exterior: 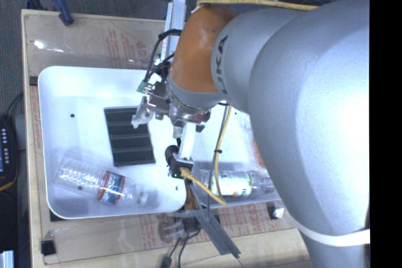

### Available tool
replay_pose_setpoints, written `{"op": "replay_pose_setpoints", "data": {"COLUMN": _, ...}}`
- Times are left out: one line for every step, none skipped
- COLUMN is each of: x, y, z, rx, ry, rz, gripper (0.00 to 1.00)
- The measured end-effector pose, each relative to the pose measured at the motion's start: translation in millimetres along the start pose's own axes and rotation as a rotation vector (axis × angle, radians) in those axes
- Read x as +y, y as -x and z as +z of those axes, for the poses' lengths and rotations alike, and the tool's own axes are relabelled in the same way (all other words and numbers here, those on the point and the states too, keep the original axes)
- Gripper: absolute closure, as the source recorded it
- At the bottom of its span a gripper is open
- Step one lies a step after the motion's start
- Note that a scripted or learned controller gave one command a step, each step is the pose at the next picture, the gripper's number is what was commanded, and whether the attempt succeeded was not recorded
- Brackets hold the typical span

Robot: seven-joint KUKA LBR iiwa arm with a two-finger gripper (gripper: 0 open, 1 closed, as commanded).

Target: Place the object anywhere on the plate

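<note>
A dark ribbed rectangular plate [129,135] lies flat in the middle of the left white bin [69,88]. A clear plastic bottle [99,184] with a red and blue label lies on its side in that bin's near left corner, apart from the plate. My gripper [142,111] hangs over the plate's upper right corner, below the orange wrist band [196,50]. I see nothing held in it. The arm's bulk hides most of the right bin.
A second clear bottle [237,184] with a pale label lies in the right bin near its front edge, partly behind a yellow cable [217,154]. A blue clamp [63,9] sits on the bench's far left corner. Cardboard borders surround the bins.
</note>
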State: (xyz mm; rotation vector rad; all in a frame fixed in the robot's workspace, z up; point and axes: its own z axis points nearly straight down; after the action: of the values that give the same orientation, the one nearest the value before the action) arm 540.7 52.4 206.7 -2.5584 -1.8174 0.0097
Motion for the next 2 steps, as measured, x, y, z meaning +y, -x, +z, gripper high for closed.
{"op": "replay_pose_setpoints", "data": {"x": -73.7, "y": -12.2, "z": 17.1, "rx": 0.000, "ry": -0.001, "rz": 0.304, "gripper": 0.00}}
{"op": "replay_pose_setpoints", "data": {"x": -81.3, "y": -37.4, "z": 116.6, "rx": 0.003, "ry": 0.000, "rz": 0.561, "gripper": 0.00}}
